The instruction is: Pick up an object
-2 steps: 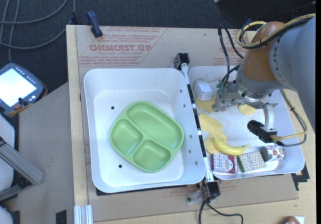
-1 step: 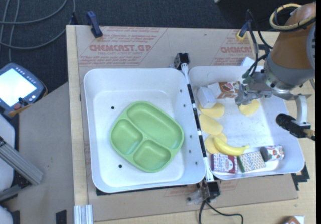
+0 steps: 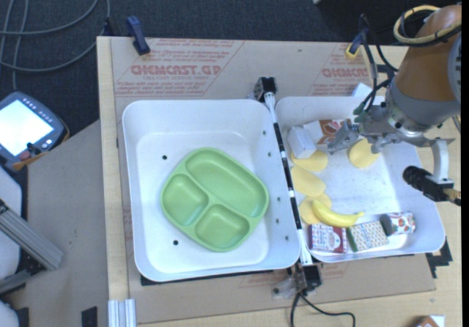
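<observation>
Reaching low, gripper (image 3: 357, 136) over right bin (image 3: 432, 224)

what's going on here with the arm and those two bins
A KUKA arm reaches in from the right with its gripper low over the right bin. That bin holds a banana, some pale yellow pieces, a yellow piece by the gripper and a long printed carton. Nothing can be seen held between its fingers. The left bin holds a green divided plate.
</observation>
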`<state>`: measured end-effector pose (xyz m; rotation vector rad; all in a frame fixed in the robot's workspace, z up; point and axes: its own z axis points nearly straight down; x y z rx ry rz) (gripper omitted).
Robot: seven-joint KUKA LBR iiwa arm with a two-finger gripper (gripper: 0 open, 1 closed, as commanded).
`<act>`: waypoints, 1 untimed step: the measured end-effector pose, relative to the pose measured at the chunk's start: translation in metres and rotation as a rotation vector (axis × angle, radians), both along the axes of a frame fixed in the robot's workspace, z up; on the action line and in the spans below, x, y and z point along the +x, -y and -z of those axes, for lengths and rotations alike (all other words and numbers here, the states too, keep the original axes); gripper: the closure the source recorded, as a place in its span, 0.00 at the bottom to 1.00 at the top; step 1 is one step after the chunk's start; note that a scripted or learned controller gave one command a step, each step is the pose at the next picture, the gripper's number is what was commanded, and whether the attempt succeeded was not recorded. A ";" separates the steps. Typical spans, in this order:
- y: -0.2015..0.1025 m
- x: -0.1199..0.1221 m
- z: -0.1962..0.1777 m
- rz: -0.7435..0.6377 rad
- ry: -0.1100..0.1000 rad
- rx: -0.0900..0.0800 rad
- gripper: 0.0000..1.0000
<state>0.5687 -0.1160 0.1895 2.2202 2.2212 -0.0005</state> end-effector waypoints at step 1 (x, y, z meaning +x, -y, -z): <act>0.062 0.016 0.105 0.001 -0.002 0.001 0.00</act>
